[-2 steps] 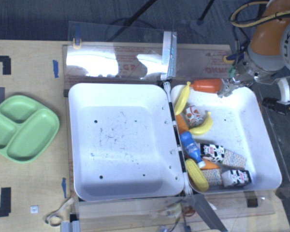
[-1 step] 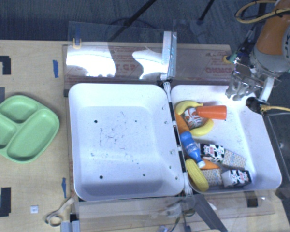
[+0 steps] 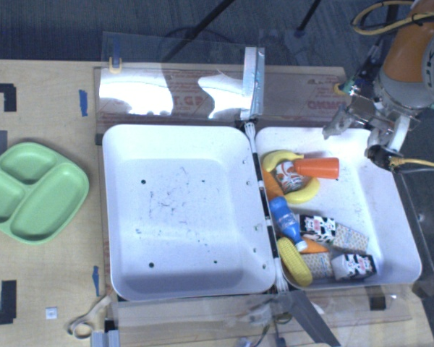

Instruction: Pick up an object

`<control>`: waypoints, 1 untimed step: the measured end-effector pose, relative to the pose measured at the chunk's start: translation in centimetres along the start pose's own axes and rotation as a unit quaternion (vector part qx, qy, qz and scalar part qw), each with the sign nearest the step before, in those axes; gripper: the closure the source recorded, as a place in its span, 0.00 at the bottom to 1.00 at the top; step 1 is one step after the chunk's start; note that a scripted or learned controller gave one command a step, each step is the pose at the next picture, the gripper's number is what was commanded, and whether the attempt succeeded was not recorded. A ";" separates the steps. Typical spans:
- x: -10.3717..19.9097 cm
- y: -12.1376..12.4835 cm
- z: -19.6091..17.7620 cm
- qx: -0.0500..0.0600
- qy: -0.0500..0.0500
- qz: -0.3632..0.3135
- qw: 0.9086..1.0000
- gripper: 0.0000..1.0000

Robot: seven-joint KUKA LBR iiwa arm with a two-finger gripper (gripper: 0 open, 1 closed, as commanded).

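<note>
The gripper (image 3: 358, 125) hangs above the far right corner of the right bin (image 3: 394, 215), its fingers spread apart with nothing between them. Above it the grey wrist rises into the orange band (image 3: 409, 56) at the view's upper right edge, with yellow cables looping round it (one trails off past the bin's right rim).

The objects lie heaped along the left wall of the right bin, well apart from the gripper: a banana (image 3: 293, 168) curled round a small tin, an orange bottle (image 3: 317, 168) lying across it, a blue bottle (image 3: 284, 220) nearer, then a corn cob (image 3: 295, 262) and two cow-patterned cartons (image 3: 320, 228).

Left of the right bin sits the left bin (image 3: 181, 208), scuffed with grey marks. Further left, on the wooden bench (image 3: 43, 107), rests a green divided tray (image 3: 35, 191). Beyond the right bin, dark carpet and tripod legs.
</note>
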State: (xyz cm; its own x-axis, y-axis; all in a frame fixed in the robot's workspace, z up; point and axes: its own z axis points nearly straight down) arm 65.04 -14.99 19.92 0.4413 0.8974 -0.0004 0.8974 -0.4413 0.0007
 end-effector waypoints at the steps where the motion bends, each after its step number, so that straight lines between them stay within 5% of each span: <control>1: 0.7 -1.1 6.6 0.001 0.001 -0.140 0.990 0.00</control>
State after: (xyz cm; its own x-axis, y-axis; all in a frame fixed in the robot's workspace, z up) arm 64.31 -13.91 13.30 0.1745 0.9847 0.0011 0.9847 -0.1745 -0.0013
